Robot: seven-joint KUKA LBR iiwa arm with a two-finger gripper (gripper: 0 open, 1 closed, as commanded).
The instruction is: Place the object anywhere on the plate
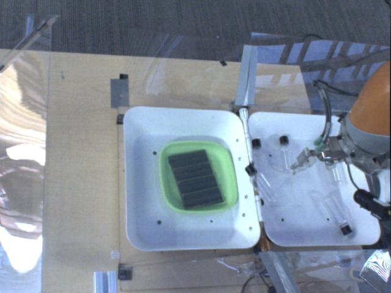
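The two-finger gripper [305, 159] reached leftward over the right white bin [287, 234]; its grip could not be told. The dark ridged rectangular block [195, 179] lay on the green square plate [166, 182].

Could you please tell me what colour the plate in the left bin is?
Light green plate, seen clearly in the camera view.

Setting was a robotics lab. A pale wooden bench [79, 182] carried two shallow white bins [137, 224] fixed side by side, with a metal bracket [246, 81] at the far side between them. Grey carpet [153, 11] lay beyond the bench. Loose cables [327, 102] ran at the right, by the grey-and-orange arm [372, 112].
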